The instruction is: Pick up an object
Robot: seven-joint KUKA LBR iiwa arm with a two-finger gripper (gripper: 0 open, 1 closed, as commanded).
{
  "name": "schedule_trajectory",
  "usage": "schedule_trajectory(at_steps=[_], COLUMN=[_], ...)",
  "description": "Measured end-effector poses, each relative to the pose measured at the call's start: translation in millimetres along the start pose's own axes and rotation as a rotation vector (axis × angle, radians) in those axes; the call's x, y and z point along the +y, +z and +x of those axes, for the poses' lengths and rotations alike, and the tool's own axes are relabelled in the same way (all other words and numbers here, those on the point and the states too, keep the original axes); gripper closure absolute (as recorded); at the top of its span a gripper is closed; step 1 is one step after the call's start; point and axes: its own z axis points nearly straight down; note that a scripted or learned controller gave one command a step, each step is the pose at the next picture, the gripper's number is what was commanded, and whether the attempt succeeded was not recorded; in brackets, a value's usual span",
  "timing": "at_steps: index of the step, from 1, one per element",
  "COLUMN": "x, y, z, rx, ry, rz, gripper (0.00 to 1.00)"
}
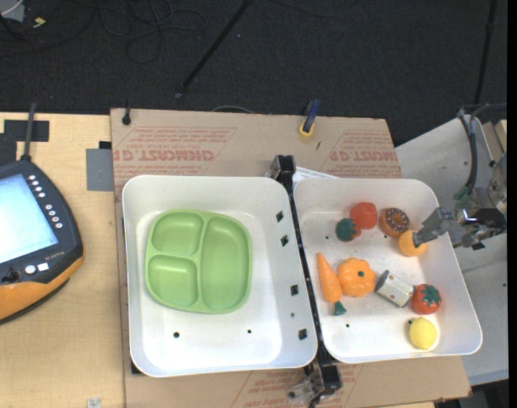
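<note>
Toys are scattered in the right bin (450,330): a carrot (328,279) near its left wall, an orange pumpkin (357,277) just beside it, a small white and grey block (394,290), a red strawberry-like piece (426,298) near the right wall, a yellow lemon (423,333) in the front right corner. Toward the back edge, a dark green piece (348,229), a red tomato (364,215) and a round brown piece (394,221) are seen. A yellow-orange piece (408,243) lies at the right wall, touching or just beside the gripper (432,226); whether the fingers are released or clenched cannot be told, since the tip is small and blurred. The left bin (156,347) carries a green divided plate (199,260). Cardboard (241,147) under both bins bears red print, upside down; it perhaps reads "CHEMCAST GP", not surely legible. A pendant with a screen (20,240) rests on the bench's left edge.
</note>
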Motion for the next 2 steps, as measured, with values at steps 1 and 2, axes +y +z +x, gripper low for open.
schedule_trajectory(at_steps=[1,2], x=[-42.4,-41.2], y=[-86.9,-91.4], z=[69.8,66.6], rx=[0.001,0.001], ry=[-0.006,-0.001], rz=[-0.006,0.003], gripper=[0.0,1.0])
